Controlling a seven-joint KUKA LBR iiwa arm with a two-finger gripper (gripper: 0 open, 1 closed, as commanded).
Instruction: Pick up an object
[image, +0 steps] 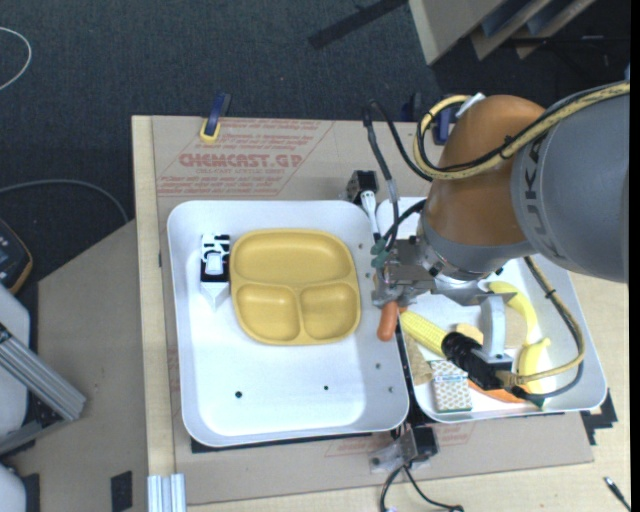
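The bench (160, 300), topped with printed brown board, carries two white bins: left bin (290, 395), with right bin (580, 385) touching beside it.

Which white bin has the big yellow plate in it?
The left bin, away from the arm. A yellow divided plate lies in it. The right bin holds small things instead, such as a corn cob and a banana.
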